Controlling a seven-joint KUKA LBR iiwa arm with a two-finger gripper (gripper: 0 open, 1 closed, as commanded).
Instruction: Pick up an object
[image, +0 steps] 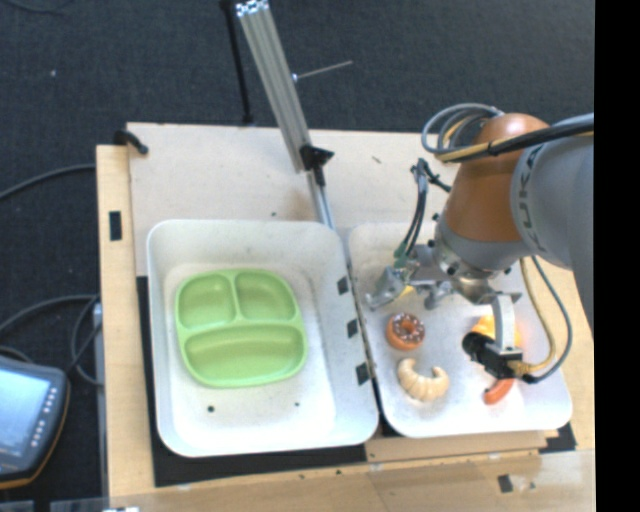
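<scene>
Brown-glazed donut (406, 330) sits in the right bin (545, 415), just below my gripper (392, 288) toward the near edge. Croissant (424, 381) lies further that way. Honestly can't tell the gripper's state from here.

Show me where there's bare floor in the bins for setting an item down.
Left bin: bare strips all around the green tray, widest along its near edge. Right bin: crowded, with the gripper, donut, croissant and arm close together.
</scene>
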